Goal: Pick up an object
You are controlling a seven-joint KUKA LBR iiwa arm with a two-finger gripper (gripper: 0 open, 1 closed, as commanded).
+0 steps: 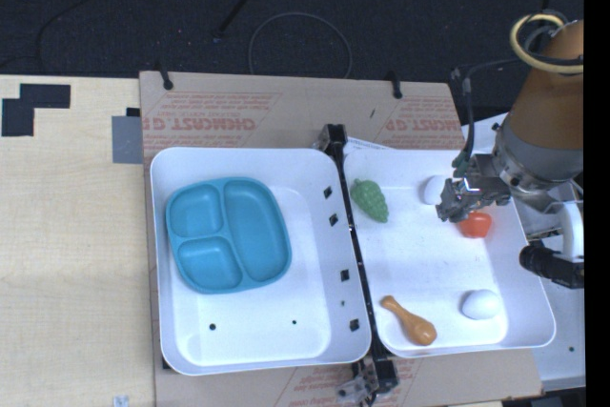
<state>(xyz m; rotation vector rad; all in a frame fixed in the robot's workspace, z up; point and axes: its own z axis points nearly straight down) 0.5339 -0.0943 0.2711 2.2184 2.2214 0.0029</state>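
Care is needed at the right of the frame, where the gripper (457, 202) hangs low in the right bin (429, 253), just beside the red object (476, 224). Nothing is seen between the fingers; whether they are apart cannot be told. The descent should be centred on the red object, kept off the white piece (434, 190) nearby.

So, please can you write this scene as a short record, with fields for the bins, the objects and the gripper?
left bin: holds a blue divided plate
right bin: holds five objects
green object: near the divider, upper part
orange-red object: just below the gripper
white round object: left of the gripper, partly hidden
white egg shape: lower right
tan pear-like object: lower middle
gripper: over the right bin, nothing seen between its fingers
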